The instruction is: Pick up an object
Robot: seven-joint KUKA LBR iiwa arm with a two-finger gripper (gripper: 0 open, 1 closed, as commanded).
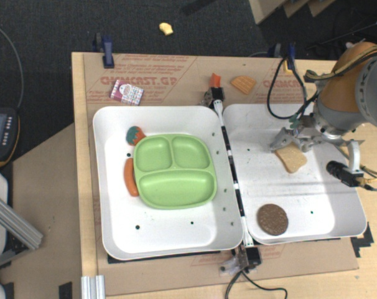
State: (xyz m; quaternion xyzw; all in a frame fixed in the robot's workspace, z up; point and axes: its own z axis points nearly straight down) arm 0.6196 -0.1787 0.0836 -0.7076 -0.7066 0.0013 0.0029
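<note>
The pincer hangs low over the tan toast-like piece in the right bin, apparently closing in for the grasp, though I cannot tell its spread; next it must pinch the piece and lift.

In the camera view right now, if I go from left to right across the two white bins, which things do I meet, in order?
orange sausage-like piece → green divided plate → round brown cookie → tan bread slice, with the gripper just above it.
</note>
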